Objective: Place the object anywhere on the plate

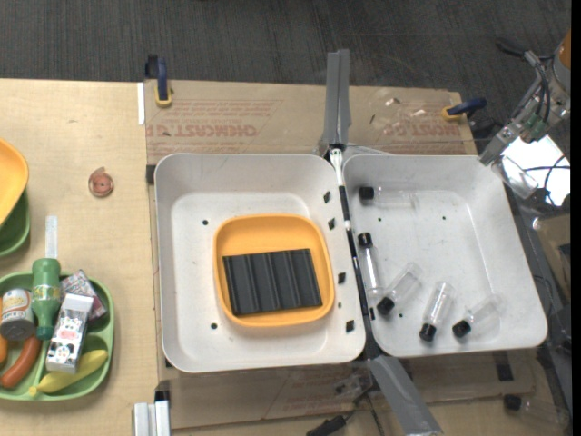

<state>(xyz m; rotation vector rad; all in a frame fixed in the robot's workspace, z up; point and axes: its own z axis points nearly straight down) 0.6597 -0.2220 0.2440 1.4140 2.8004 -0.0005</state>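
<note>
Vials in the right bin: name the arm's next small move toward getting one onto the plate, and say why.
Probably swing in over the right bin and hover above the middle vial. It lies apart from its neighbours, the orange plate in the left bin carries just a dark ridged block, and the arm sits at the bench's right edge.

Dark grey carpet (pixel 272 16) across the top, pale wooden bench (pixel 73 143) at left, brown cardboard sheet (pixel 245 121) upper centre
</note>
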